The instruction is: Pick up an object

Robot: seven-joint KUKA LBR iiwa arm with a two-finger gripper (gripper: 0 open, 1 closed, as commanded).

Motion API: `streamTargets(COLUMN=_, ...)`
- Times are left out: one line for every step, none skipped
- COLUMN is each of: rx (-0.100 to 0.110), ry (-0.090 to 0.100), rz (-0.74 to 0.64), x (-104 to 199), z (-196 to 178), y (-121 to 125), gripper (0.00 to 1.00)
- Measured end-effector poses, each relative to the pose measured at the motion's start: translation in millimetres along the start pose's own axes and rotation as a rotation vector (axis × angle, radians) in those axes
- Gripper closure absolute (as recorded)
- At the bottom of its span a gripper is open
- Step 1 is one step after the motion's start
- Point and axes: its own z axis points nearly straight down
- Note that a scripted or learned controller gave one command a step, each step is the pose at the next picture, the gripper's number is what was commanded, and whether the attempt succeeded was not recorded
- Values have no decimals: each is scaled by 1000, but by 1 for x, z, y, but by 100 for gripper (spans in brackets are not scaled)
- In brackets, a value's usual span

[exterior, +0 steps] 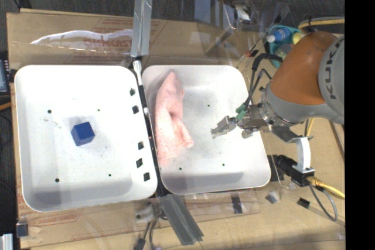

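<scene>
A pink, soft, crumpled cloth-like object (170, 117) lies lengthwise along the left side of the right bin (234, 175). A small blue cube (83, 133) sits in the left bin (35, 184), left of its middle. My gripper (233, 130) hangs over the right half of the right bin, to the right of the pink object and apart from it. Its fingers (220, 128) are spread open with nothing between them. The grey and orange arm (302, 82) reaches in from the right.
A metal divider with black clips (140, 126) runs between the two bins. Cables and small parts (293, 170) lie on the bench right of the right bin. Clear plastic pieces (234, 20) stand behind it.
</scene>
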Motion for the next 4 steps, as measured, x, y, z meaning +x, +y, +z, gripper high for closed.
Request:
streamTargets(rx=-3, ry=-1, rz=-125, x=46, z=133, y=46, gripper=0)
streamTargets(rx=-4, ry=-2, rz=-53, x=70, z=132, y=61, gripper=0)
streamTargets(rx=1, ry=-2, rz=-55, x=69, z=125, y=60, gripper=100)
streamTargets(rx=-3, ry=-2, rz=-272, x=86, z=32, y=118, gripper=100)
